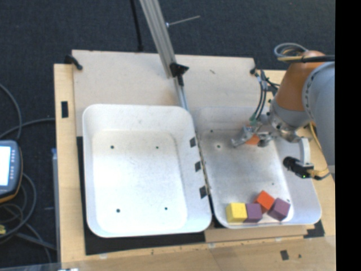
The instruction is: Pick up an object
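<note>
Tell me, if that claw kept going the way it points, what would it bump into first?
Probably the bare floor of the right bin. The gripper seems to point down-left, well away from the blocks; depth is unclear.

The arm point(307, 95) is cut off at the right edge, and the hand point(248, 138) is too small to read

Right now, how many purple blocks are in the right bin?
2. One purple block lies beside the yellow block; the other purple block lies right of the orange block. The arm may hide more.
</note>
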